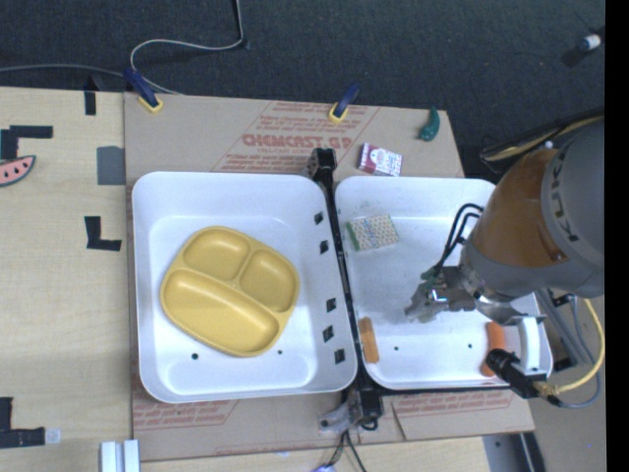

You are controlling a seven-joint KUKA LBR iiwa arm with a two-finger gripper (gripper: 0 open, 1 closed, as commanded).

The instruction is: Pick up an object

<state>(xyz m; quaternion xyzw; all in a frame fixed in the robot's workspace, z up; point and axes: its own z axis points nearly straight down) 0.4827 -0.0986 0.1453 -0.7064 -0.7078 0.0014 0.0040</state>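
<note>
With its fingers' state impossible to tell, the gripper (425, 303) hangs over bare floor in the right white bin (418, 362), so closing here would probably miss the small orange cylinder (369, 340) nearby.

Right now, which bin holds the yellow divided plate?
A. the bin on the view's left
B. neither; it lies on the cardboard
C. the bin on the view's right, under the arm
A: the yellow divided plate lies flat inside the left bin, while the arm and its tool are over the right bin.
</note>
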